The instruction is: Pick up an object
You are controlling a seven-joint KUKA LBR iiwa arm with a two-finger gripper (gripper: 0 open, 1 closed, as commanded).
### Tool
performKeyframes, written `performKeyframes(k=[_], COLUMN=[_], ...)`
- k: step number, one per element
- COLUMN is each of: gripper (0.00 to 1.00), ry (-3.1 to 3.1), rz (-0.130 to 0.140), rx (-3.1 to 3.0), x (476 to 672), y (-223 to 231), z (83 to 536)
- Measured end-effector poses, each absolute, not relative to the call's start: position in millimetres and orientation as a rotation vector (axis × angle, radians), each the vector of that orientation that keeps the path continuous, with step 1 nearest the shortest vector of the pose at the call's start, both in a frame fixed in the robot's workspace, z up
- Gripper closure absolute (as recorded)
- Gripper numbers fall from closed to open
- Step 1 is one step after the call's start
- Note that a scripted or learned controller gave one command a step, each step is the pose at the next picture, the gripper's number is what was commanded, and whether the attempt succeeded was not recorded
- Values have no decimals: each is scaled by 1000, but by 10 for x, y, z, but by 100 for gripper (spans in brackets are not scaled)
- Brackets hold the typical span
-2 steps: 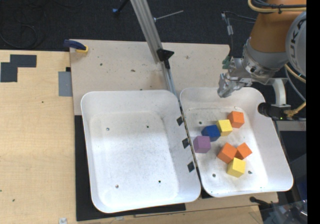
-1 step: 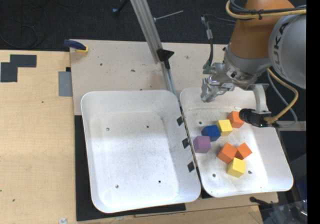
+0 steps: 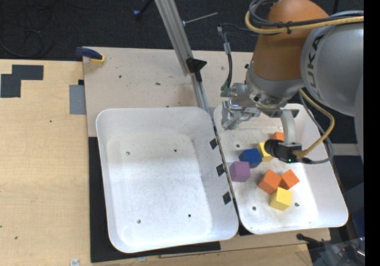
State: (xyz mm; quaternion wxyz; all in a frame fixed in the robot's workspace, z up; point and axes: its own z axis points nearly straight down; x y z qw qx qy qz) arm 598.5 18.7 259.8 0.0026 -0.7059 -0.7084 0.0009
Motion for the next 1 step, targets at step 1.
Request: performKeyframes(k=[1], gripper=[100], ry=[-2221], rz=[6], rx=[-2214], x=[5958], y=[664], z=[2474])
